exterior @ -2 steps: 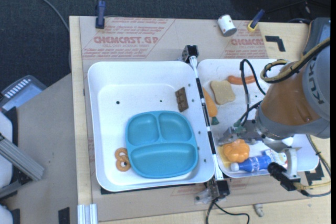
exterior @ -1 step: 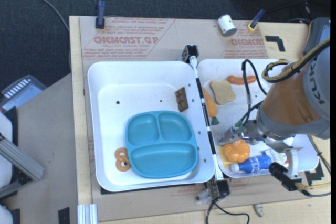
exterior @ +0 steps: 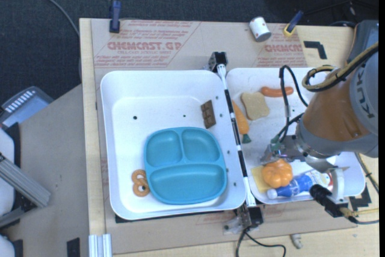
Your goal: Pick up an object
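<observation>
Here, the grey KUKA arm (exterior: 337, 117) reached in from the right over the right-hand bin (exterior: 355, 180), its gripper (exterior: 278, 153) low above an orange, pumpkin-like object (exterior: 277, 173) near the bin's front edge. Whether the gripper was apart or together could not be told from this angle, the wrist and cabling hiding its tips, and nothing was visibly clamped in it. The orange object sat on the bin floor, on or just beside a yellow piece (exterior: 257, 177), with a blue-and-white tube (exterior: 298, 186) lying just beside it toward the front. Farther back in the same bin lay a slice of toast (exterior: 255, 106), a sausage (exterior: 277, 92) and a carrot (exterior: 240, 120) against the divider. The left-hand bin (exterior: 120, 99) held a blue sectioned plate (exterior: 183, 165), a small pretzel (exterior: 141, 182) just beside the plate's left edge and a brown chocolate-like bar (exterior: 208, 114) nearer the divider. By the look of things, the pick was not yet done: the arm appeared positioned over its likely target, the orange object, but no item was lifted clear of either bin. Left to do, judging by the scene, were a firm closing on the object and the lift itself.
</observation>
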`<state>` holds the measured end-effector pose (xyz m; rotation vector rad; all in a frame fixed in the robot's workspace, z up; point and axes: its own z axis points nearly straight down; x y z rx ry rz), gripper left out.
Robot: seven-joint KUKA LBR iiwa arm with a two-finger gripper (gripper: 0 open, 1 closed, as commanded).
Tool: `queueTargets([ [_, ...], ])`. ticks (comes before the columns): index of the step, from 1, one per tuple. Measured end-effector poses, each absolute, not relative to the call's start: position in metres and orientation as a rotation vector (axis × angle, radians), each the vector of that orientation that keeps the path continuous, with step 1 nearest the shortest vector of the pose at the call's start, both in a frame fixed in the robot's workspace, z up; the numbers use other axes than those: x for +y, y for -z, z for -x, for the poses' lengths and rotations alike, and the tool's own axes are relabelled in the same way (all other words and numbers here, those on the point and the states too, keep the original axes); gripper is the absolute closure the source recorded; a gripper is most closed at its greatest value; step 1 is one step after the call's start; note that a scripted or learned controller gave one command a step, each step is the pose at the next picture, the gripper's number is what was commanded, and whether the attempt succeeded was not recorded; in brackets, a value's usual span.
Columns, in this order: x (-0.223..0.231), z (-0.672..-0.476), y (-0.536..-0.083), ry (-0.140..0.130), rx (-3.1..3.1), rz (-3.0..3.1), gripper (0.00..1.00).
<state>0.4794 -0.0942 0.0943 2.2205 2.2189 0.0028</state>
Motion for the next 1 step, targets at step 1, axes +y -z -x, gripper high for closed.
queueTargets([
  [1,-0.0508,-0.5201,-0.1847,-0.001,2.222,-2.220,1.00],
])
